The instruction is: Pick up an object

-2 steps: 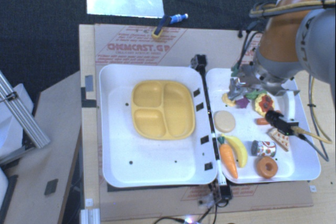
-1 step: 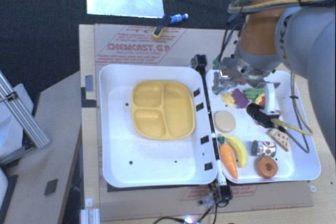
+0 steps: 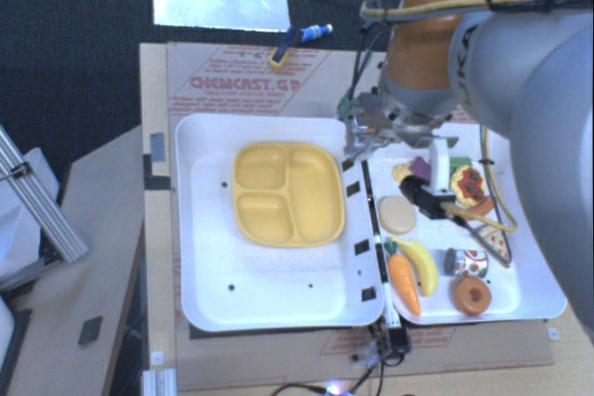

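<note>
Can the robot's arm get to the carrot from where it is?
Probably yes. The carrot lies uncovered near the front of the right bin, with the banana right beside it. The gripper hangs above the bin's far end, and nothing sits over the carrot.

The bulky grey arm point(image 3: 529, 51) ran off the frame's right and top edges and covered the far right corner of the right white bin point(image 3: 534, 292). The gripper point(image 3: 371, 136) fingers were too indistinct to read. The small printed can's point(image 3: 466, 262) label was illegible.
</note>
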`<state>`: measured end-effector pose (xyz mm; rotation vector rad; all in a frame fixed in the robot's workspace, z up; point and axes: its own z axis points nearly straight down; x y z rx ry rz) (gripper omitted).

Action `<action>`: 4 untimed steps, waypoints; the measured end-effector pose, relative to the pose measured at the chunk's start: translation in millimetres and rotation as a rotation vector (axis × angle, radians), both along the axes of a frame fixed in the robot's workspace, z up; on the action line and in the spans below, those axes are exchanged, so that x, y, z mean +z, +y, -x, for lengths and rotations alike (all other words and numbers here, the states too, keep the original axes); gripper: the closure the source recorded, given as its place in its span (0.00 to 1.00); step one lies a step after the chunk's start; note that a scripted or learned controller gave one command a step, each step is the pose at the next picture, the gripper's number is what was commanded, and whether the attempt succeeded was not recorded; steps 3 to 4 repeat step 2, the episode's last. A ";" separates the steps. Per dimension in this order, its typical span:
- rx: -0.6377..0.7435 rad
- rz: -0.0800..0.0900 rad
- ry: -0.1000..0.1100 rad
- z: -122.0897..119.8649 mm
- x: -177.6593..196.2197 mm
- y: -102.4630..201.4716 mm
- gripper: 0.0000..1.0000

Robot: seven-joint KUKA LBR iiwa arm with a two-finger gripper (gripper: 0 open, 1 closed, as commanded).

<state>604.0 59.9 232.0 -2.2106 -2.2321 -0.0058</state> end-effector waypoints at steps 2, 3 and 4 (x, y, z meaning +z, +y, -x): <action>-0.008 0.003 0.000 -17.6 -10.7 13.3 1.00; -0.008 0.003 0.000 -17.6 -10.7 13.3 1.00; -0.008 0.003 0.000 -17.6 -10.7 13.3 1.00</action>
